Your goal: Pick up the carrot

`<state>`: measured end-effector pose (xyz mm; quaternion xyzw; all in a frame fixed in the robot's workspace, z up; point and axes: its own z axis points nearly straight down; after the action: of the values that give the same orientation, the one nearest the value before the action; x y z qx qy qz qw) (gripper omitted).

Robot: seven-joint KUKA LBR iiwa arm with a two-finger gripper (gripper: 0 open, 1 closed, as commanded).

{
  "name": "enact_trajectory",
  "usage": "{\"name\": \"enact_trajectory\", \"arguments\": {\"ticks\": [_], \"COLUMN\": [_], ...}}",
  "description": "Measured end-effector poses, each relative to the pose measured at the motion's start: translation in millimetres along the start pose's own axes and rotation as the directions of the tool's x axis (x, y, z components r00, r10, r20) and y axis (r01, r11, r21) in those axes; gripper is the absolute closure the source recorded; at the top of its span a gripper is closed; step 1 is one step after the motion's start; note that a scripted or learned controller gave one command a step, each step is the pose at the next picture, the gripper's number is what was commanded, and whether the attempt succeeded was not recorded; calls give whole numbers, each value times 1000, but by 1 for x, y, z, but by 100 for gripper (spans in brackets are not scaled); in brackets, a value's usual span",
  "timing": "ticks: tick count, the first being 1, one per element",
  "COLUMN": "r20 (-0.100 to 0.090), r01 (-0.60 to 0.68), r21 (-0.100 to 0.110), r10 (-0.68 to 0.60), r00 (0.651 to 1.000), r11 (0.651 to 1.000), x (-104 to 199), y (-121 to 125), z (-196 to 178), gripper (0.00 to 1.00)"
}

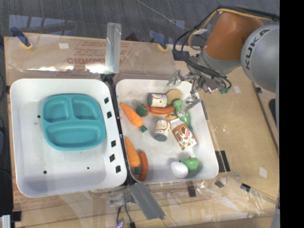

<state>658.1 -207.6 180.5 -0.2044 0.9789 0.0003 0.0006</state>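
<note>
Orange carrot (132,115): unheld — mid-bin.
Gripper (184,90): fingers spread, holding nothing — we judge approach.
Next: we shift left, descend.

The two bins (19,127) look like smooth white plastic with a slight sheen. The teal tray (73,121) at left reads as matt plastic. The carrot (132,114) has a glossy plastic look. The bench (242,141) at right appears pale wood, partly covered with shiny clear film (71,56).
</note>
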Motion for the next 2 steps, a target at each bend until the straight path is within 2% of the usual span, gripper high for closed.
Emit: {"name": "enact_trajectory", "arguments": {"ticks": [1, 2], "r20": [1, -5], "r01": [232, 307], "r21": [1, -10], "r10": [-232, -307], "r00": [973, 952], "r11": [973, 952], "x": [-8, 55], "y": [17, 96], "z": [8, 87], "gripper": [0, 0]}}
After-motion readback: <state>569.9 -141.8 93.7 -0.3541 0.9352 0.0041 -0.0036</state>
